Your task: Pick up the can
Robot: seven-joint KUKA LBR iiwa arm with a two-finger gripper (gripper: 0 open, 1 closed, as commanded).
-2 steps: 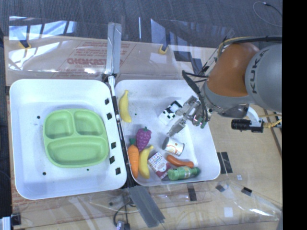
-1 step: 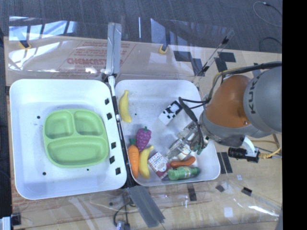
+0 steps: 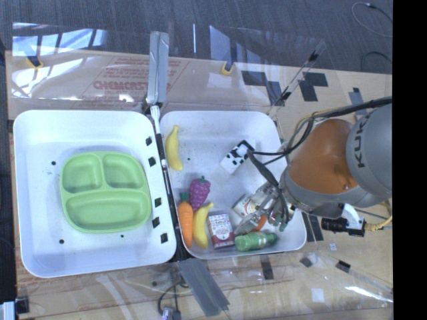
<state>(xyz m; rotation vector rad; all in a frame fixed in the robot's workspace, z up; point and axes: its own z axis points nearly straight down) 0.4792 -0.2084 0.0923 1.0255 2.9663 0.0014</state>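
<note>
The claw (image 3: 272,212) hangs low in the right bin (image 3: 220,122), whether clenched or released I cannot tell. The can (image 3: 220,230) lies just to its left, a green bottle (image 3: 255,241) below it and a dice-patterned block (image 3: 235,157) above. The bin's right wall sits close beside the claw.
</note>
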